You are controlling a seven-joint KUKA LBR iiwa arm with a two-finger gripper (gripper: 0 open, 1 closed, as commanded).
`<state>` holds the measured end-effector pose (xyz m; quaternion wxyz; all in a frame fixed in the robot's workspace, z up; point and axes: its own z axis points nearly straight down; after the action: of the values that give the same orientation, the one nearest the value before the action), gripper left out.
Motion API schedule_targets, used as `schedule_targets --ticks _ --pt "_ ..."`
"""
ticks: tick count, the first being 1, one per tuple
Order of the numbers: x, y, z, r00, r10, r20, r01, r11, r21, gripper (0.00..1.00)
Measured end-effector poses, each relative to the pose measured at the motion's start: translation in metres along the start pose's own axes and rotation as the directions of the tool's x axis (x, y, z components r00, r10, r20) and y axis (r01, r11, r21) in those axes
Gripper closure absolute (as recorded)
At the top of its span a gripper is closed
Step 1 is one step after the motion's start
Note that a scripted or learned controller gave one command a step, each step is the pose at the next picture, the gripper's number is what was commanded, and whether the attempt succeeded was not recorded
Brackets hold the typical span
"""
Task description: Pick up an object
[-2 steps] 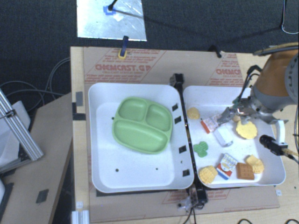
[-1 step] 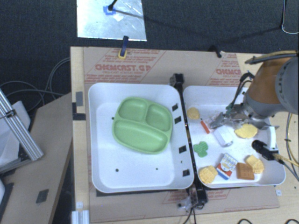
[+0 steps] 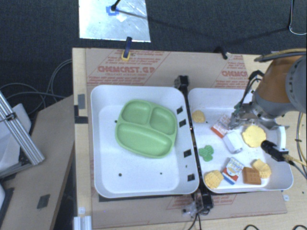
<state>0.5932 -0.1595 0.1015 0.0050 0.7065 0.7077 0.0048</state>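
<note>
Fingers: cannot tell how far apart they are; the wrist hides them.
Gripper point(image 3: 238, 121): low in the right bin point(image 3: 211, 96), above the red-and-white packet point(image 3: 221, 127) and white block point(image 3: 233, 142), likely lining up on one of them.
Hold: nothing seen between the fingers.
Nearby: yellow disc point(image 3: 253, 136) just beside; green piece point(image 3: 206, 152), waffle point(image 3: 251, 176) and crackers point(image 3: 213, 178) toward the front.
Left bin point(image 3: 103, 97): bears a green divided plate point(image 3: 146, 128).

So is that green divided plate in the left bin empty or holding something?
Empty: the green divided plate shows only bare green in all three compartments.
</note>
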Motion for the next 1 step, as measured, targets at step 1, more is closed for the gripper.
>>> schedule_targets --ticks 1 --pt "0.0032 0.0103 -0.0612 1.0 -0.003 0.001 0.003 1.0 0.006 1.0"
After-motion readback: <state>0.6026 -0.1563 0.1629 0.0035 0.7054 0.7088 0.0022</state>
